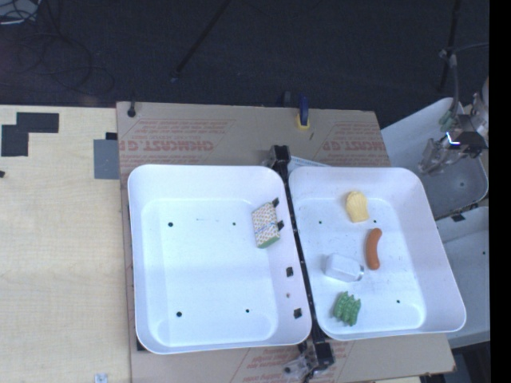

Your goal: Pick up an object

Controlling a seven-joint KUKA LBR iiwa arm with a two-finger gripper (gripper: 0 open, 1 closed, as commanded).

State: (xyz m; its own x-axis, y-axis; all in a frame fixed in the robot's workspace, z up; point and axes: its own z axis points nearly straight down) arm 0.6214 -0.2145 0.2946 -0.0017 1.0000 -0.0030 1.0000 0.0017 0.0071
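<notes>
1. The gripper (457,142) sits at the right edge of the frame, outside the bins; whether its jaws are open or closed cannot be told.
2. The orange sausage (373,248) lies in the right bin (435,214), below-left of the gripper and well apart.
3. Its long axis runs nearly top to bottom.

Dark floor (239,38) strewn with black cables (48,6) beyond a brown cardboard sheet (239,134); pale wooden bench top (56,254) left of the sheet, bearing dark rectangular patches (32,130); light even and dim.
</notes>
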